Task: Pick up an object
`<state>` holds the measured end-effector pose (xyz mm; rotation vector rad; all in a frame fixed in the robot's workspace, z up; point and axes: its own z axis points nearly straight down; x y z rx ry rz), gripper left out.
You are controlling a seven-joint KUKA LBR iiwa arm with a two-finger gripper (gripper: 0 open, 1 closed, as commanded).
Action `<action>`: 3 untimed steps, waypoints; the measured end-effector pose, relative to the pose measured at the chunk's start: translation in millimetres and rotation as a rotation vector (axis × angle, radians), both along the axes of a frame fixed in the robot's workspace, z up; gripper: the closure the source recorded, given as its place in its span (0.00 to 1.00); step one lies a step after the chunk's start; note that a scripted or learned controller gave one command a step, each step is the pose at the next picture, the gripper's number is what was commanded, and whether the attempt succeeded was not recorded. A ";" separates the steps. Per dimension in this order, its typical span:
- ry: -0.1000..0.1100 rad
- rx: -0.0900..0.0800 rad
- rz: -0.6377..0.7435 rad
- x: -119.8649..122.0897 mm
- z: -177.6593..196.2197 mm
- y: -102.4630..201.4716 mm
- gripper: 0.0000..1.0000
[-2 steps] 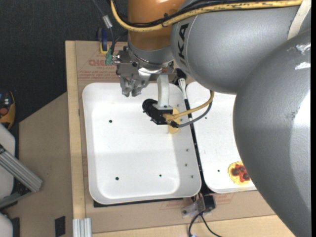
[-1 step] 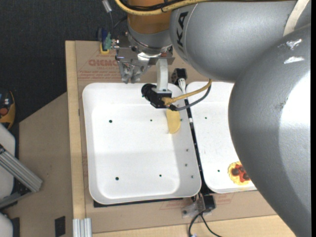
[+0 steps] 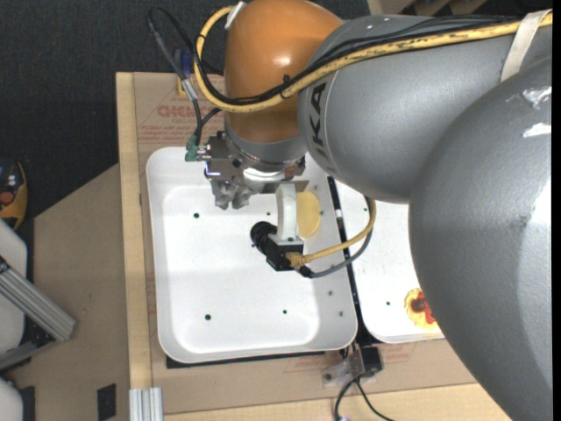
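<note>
The fingers (image 3: 230, 196) hang low over the left bin (image 3: 175, 323); whether they are released or clenched I cannot tell. A pale yellow object (image 3: 308, 214) lies just to their right, near the bin's right wall, long axis running up-down. The arm (image 3: 421, 103) reaches in from the right, wrist pointing down.

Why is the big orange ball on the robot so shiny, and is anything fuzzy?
In the camera view, the orange band shows a pale glare patch from overhead light; the arm close to the lens looks soft; the left bin carries a grey shadow across its floor.
</note>
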<state>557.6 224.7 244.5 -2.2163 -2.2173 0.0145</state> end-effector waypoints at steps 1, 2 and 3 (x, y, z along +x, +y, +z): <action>-0.007 0.003 0.002 -49.3 41.5 0.2 1.00; -0.008 0.003 0.002 -80.1 64.3 0.0 1.00; -0.016 0.001 -0.011 -77.3 98.6 -102.4 1.00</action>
